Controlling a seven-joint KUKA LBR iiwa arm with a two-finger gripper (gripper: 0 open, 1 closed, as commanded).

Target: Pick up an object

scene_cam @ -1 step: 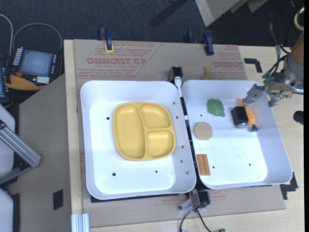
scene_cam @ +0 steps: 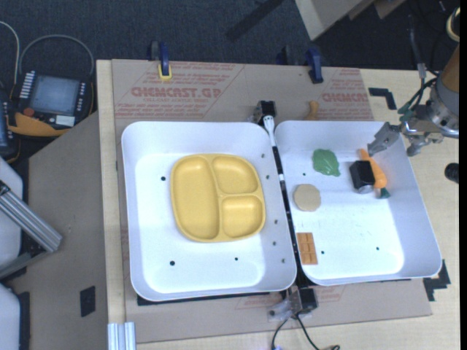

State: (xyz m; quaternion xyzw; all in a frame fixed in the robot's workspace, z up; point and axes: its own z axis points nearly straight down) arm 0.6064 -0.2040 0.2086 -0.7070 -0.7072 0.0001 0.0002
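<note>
The metal two-finger gripper point(scene_cam: 400, 138) hovers at the right white bin's point(scene_cam: 408, 250) two o'clock edge, fingers spread, pinching nothing. Just at its eight o'clock lies a black block point(scene_cam: 361, 176) touching an orange carrot-shaped toy point(scene_cam: 374, 172); farther toward nine o'clock sit a green leafy piece point(scene_cam: 325, 162) and a tan round disc point(scene_cam: 307, 197).

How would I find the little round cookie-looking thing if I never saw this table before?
Look in the right white bin, the one without the yellow tray. Near its left wall, below the green lump, lies the tan disc. It is the only flat, round, pale thing there; the orange block below it is rectangular.
</note>
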